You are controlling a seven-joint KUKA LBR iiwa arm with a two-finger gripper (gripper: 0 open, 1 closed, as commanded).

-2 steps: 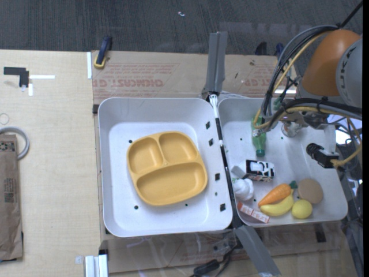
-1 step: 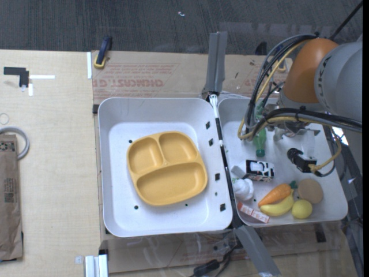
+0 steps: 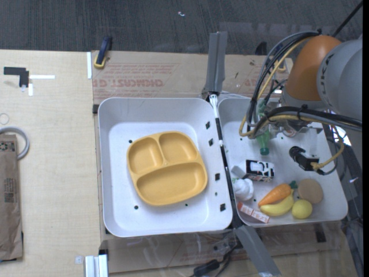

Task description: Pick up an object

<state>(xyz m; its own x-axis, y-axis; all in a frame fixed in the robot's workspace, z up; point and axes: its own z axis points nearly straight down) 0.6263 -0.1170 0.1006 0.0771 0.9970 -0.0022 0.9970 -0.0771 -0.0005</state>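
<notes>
Gripper [image 3: 264, 136] hangs over right bin's [image 3: 340, 211] far end; opening can't be told, cables hide it. Carrot [image 3: 275, 193], banana [image 3: 277, 207], lemon [image 3: 302, 209] crowd nearer the camera. Risk: descent grabs nothing, or nudges neighbours.

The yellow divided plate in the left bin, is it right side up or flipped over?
Right side up. The yellow plate lies flat in the left bin with its three compartments facing up, their raised dividers visible.
</notes>
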